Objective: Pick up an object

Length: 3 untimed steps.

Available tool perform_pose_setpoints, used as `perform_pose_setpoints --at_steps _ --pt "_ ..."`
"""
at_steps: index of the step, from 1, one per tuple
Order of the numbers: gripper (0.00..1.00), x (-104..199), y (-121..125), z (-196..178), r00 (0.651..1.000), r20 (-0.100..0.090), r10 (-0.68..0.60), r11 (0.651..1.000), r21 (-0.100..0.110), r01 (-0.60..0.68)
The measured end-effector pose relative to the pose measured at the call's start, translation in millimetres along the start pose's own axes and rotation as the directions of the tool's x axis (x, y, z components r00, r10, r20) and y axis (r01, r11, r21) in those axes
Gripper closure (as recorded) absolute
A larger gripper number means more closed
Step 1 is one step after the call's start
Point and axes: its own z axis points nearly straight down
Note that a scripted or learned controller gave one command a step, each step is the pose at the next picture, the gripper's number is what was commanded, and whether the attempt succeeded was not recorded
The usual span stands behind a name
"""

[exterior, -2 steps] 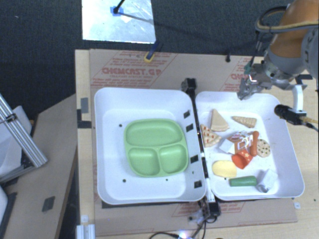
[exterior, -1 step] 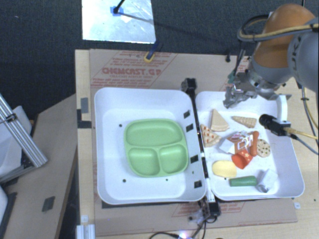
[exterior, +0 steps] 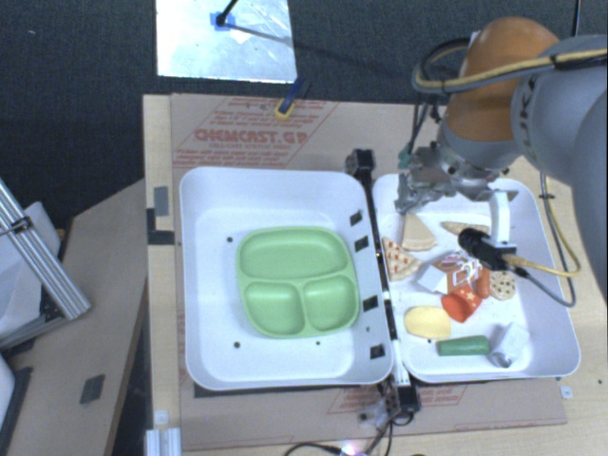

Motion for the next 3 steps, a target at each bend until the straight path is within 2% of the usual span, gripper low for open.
perform_pose_setpoints --at_steps 1,2,3 --pt "1.00 50 -14 5 1.000 0.000 0.000 1.000 0.000 0.000" --pt "1.00 108 -25 -13 1.000 -0.001 -0.002 1.000 -0.004 0.002" --pt "1.00 93 -40 -8 1.000 0.003 0.009 1.000 0.001 -0.009"
